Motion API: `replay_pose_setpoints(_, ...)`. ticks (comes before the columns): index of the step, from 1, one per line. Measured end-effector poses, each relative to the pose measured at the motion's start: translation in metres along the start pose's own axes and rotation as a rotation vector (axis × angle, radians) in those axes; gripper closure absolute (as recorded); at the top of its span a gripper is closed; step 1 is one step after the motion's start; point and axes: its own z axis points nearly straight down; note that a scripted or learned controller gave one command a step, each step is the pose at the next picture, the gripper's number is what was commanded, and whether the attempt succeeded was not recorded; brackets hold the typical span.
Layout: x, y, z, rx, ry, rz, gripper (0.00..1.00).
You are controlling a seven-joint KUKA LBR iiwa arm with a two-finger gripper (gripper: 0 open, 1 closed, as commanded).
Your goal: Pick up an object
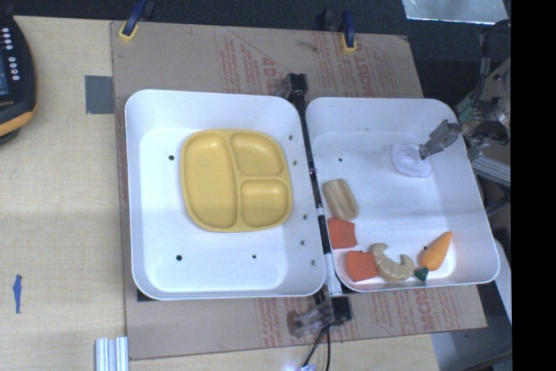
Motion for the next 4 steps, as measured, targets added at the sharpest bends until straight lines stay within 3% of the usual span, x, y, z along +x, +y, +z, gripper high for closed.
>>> replay_pose_setpoints(1, 0.061, 0.074, 0.061, -0.002, 0.0, -0.008, 0.0)
replay_pose_setpoints(2, 0.125, 0.009, 0.033, 0.005, 0.002, -0.005, 0.0)
replay_pose_setpoints(3, 0.148, -0.015, 0.031, 0.005, 0.001, -0.003, 0.0)
replay_pose_setpoints(4, 0.146, -0.013, 0.021, 0.003, 0.0, 0.0, 1.0)
